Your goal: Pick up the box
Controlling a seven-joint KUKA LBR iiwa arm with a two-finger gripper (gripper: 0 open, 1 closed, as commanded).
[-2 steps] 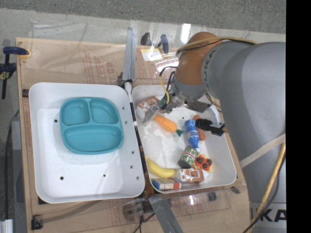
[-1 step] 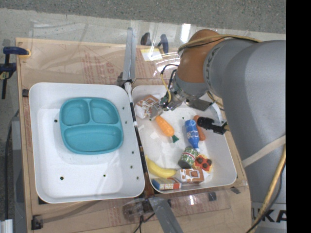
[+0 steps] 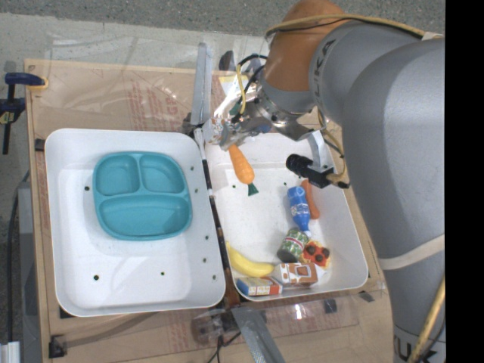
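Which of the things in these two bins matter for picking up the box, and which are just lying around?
For the job: box, gripper.

Lying about: carrot, banana, blue bottle, teal divided plate, small can.

The box, a small carton printed in orange, red and white, lies flat on its side at the near edge of the right-hand bin. It sits just right of a yellow banana, beside a flat packet, and close under a green can, in the bin's crowded near corner.
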